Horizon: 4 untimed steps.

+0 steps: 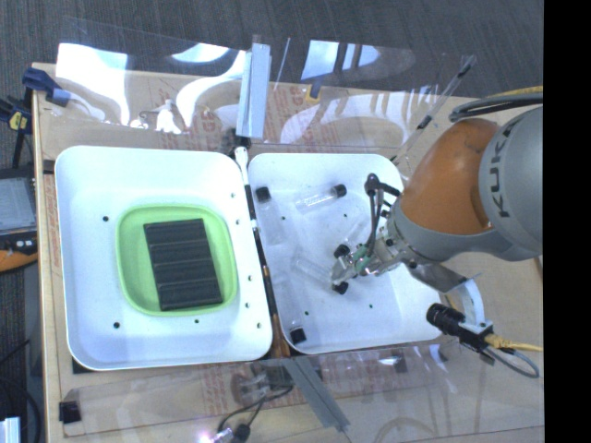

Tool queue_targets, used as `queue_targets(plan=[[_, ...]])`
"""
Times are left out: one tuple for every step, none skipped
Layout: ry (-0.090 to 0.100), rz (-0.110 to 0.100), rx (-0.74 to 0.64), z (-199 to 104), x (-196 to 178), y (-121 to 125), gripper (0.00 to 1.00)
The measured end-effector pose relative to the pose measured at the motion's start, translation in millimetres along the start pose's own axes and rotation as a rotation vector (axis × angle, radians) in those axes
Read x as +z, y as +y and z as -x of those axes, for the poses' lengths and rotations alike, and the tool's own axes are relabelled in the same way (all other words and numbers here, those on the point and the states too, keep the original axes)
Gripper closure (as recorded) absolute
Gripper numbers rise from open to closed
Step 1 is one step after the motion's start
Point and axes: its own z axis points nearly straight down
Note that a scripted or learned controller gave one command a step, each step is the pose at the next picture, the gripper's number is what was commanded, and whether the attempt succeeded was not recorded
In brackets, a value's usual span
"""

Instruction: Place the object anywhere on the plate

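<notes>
In the left bin [78, 247], a green plate [131, 275] carries a dark ribbed block [185, 264], lying flat at its centre. It looks stiff, light and flat; the long edges seem the best hold. Right of centre, the gripper [346, 268] hangs over the right bin [305, 238], fingers slightly apart, holding nothing.

A: What colours show in the left shallow white plastic bin [83, 247]?

B: A lime-green square plate [132, 247] bearing a dark grey ribbed rectangular block [183, 264].

A: And the arm?

B: The grey metal arm [522, 183] carries a glossy orange band [448, 187].
</notes>
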Motion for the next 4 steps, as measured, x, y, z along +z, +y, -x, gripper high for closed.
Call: queue_targets(plan=[[0.001, -0.001, -0.192, -76.7, 8.5, 23.8, 1.00], [0.001, -0.001, -0.192, -76.4, 8.4, 23.7, 0.00], [0.000, 0.001, -0.335, -27.9, -22.7, 12.1, 0.00], [0.000, 0.002, -0.260, 32.0, -63.5, -9.1, 0.00]])
